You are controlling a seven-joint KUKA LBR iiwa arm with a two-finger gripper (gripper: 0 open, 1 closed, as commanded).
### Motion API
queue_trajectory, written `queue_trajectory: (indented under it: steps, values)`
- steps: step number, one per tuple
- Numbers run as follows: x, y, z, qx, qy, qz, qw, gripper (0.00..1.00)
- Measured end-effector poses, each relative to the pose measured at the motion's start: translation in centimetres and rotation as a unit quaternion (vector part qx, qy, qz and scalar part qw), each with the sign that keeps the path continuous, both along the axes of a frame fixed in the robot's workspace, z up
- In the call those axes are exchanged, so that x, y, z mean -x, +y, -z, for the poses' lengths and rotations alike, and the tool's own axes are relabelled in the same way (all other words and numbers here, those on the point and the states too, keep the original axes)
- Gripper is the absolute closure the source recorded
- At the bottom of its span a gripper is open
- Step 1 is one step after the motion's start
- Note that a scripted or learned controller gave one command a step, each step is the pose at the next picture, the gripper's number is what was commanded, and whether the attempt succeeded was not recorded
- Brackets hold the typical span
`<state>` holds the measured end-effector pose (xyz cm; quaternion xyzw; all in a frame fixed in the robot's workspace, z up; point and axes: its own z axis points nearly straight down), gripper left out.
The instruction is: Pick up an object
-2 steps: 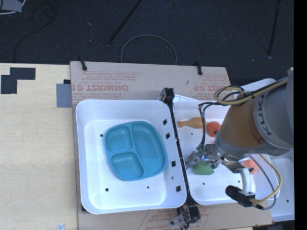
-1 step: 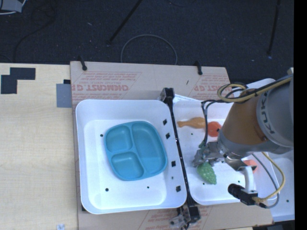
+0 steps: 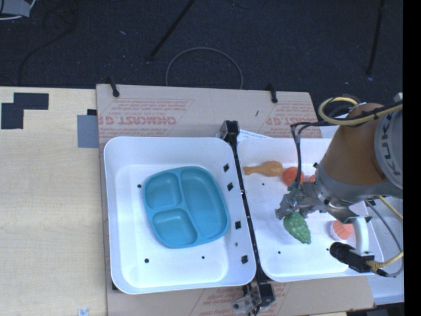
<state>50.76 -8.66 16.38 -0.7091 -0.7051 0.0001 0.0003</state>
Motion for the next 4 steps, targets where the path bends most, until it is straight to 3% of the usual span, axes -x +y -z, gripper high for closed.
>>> queue_trajectory:
  steps: [2, 3, 4]
  values:
    - [-1.0, -0.3, -11.0, 0.0004, -0.001, -0.003, 1.0000, 1.00]
    - [-1.0, -0.4, -12.0, -0.0001, 0.001, -0.003, 1.0000, 1.00]
    - [-0.1, 5.5, -10.8, -0.0007, 0.002, -0.005, 1.0000, 1.00]
